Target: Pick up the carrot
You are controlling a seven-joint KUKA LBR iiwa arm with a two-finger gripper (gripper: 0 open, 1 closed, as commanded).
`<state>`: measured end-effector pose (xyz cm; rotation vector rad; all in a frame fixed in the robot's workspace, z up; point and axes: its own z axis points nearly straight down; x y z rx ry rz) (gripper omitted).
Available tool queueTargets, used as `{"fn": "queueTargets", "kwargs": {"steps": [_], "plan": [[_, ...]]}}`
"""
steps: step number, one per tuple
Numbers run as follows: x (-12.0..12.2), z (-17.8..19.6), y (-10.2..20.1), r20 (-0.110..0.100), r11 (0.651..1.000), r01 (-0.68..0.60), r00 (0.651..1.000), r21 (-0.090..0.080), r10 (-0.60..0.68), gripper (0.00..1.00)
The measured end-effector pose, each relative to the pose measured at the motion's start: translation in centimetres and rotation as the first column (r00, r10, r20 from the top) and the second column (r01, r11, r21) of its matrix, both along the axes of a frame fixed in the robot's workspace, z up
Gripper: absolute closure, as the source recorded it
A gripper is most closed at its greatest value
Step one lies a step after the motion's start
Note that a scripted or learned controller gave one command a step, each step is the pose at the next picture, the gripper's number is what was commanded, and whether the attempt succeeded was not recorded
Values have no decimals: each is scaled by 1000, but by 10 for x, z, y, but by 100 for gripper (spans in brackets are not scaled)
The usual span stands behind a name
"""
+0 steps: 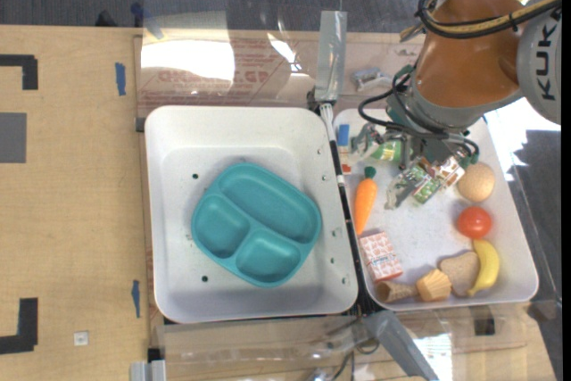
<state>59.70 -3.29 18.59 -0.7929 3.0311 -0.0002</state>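
The carrot (364, 202) is orange with a small green top. It lies along the left wall of the right bin (513, 219), top end pointing to the back. My gripper (417, 177) hangs below the arm's orange band (466, 49), over the back middle of that bin. It is just right of the carrot's top and apart from it. The wrist and cables hide much of the gripper.
A teal divided plate (257, 222) sits in the left bin (169, 147). The right bin also holds a green packet (385, 150), a beige egg-shaped item (476, 183), a tomato (475, 221), a banana (486, 267), bread (459, 270), a cheese cube (434, 285) and a pink carton (379, 254).
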Motion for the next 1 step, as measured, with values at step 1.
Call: {"fn": "queueTargets", "kwargs": {"steps": [1], "plan": [[-30, 0, 9, -5, 1000, -18, 1000, 1, 18, 0]]}}
